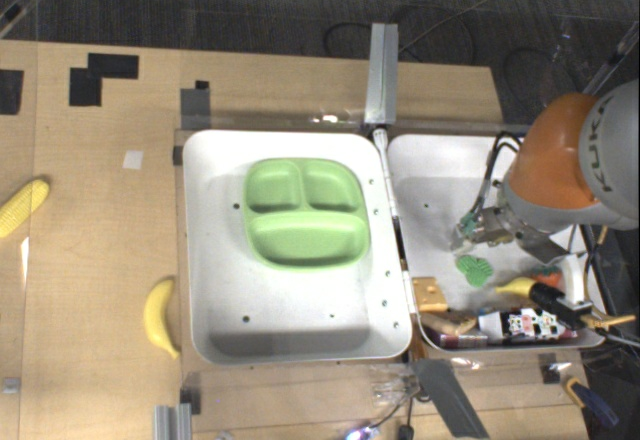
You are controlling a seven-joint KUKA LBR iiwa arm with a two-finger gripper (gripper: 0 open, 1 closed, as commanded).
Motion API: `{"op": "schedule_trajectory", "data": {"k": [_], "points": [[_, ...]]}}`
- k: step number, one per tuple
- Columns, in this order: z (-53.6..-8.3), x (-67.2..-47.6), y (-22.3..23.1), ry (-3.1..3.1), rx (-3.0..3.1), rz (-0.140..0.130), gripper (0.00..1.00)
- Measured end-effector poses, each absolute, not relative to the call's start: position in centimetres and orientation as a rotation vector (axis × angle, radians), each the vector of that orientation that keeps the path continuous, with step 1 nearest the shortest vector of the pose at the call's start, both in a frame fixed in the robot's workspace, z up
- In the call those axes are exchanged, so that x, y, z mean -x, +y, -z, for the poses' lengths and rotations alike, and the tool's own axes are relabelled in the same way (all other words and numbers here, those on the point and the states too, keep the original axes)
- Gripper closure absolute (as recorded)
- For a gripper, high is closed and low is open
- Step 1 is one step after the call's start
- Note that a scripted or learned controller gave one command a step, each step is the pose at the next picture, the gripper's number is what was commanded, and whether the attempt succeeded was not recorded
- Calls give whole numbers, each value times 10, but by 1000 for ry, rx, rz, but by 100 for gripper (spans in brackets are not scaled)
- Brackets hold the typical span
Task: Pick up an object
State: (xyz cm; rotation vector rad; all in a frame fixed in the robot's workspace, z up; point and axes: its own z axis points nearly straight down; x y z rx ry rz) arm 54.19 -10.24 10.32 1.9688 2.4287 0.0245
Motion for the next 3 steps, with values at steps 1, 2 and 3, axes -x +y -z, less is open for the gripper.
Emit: {"op": "schedule_trajectory", "data": {"k": [1, 2, 3], "points": [[-92, -493, -140, 2565, -1779, -12, 100], [-89, -638, -120, 2449, -1952, -11, 100], [-89, -638, -121, 2448, -1953, -9, 0]]}}
